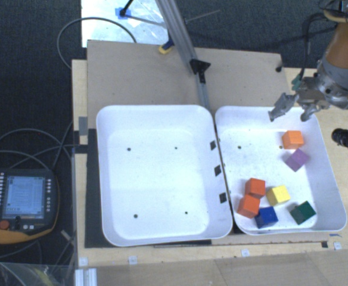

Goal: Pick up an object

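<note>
The right bin [245, 127] holds several small blocks. An orange block [292, 139] and a purple block [297, 159] lie near its far right side. Two red-orange blocks [252, 196], a yellow block [278, 195], a blue block [267, 217] and a dark green block [303, 212] cluster at its front. My gripper [294, 111] hangs over the bin's far right corner, just above and beyond the orange block. Its two fingers are spread apart with nothing between them.
The left bin [111, 159] sits beside the right one. A slanted metal pole [180, 34] crosses the cardboard sheet behind the bins. A teach pendant [20, 204] with its cables lies on the floor at left.
</note>
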`<state>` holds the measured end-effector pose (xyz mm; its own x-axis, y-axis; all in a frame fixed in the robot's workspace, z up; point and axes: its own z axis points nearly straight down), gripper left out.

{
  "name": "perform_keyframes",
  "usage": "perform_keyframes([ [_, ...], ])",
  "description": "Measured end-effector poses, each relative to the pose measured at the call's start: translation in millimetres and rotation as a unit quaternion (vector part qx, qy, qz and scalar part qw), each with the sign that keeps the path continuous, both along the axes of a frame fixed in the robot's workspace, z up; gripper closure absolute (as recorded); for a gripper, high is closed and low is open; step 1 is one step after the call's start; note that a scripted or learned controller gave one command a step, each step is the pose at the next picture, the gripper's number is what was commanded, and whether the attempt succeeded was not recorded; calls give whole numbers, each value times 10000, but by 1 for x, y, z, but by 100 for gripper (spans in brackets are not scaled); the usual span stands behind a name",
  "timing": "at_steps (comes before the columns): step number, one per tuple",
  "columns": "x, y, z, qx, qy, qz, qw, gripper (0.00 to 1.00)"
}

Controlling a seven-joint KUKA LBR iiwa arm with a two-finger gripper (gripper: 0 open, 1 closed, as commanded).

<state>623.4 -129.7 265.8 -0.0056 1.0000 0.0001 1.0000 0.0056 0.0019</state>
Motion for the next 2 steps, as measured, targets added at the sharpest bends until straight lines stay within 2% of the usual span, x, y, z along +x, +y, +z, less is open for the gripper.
perform_keyframes([
  [1,0,0,0,0,0,0,10000,0],
  [2,-5,-8,-56,-4,21,-20,10000,0],
])
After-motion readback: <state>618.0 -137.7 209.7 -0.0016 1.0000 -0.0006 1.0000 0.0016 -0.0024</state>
